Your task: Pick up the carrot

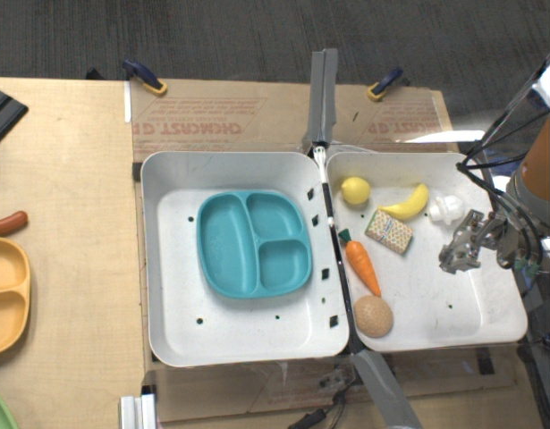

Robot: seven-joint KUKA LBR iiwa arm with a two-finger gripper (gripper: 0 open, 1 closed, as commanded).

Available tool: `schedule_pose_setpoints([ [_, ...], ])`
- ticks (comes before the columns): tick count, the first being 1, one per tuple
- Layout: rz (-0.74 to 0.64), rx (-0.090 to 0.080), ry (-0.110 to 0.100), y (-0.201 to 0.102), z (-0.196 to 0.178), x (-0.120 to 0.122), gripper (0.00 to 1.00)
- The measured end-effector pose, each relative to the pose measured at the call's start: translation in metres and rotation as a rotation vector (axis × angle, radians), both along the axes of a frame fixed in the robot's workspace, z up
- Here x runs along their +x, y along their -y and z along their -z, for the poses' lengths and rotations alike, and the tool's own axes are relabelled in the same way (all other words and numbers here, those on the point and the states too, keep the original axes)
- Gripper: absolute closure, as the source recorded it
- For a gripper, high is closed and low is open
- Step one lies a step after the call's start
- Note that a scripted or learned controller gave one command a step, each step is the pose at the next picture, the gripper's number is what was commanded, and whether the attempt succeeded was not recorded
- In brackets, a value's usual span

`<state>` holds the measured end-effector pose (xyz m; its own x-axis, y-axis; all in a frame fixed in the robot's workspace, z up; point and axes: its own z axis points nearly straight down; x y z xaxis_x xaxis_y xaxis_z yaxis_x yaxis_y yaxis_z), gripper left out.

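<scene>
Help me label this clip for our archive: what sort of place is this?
Probably a robot manipulation lab bench, not a kitchen: two shallow white plastic bins sit side by side, cardboard sheeting is clamped beneath, and toy food such as the orange plastic carrot lies beside a grey metal gripper.

Both bins, the left bin [167, 239] and the right bin [435, 315], look like smooth white plastic with a faint sheen. In the left bin, the teal divided plate [254, 242] seems matt plastic. Just right of that plate, across the bin wall, the carrot [363, 267] looks smooth and slightly glossy; the banana [406, 205] and lemon [355, 190] likewise. The tool [461, 248] is dull grey metal. The counter [60, 150] is pale matt wood, with brown cardboard [221, 119] behind the bins.
</scene>
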<state>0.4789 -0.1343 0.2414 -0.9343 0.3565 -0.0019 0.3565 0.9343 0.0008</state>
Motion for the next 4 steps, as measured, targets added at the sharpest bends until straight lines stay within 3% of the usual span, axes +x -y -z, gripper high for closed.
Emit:
schedule_pose_setpoints([
  [1,0.065,-0.001,0.001,0.069,-0.009,0.042,1.0],
  [2,-0.446,0.001,-0.001,0.075,0.04,0.011,1.0],
  [3,-1.063,-0.001,0.003,0.059,0.03,0.022,1.0],
  [4,-1.016,-0.002,0.004,0.087,0.03,0.03,1.0],
])
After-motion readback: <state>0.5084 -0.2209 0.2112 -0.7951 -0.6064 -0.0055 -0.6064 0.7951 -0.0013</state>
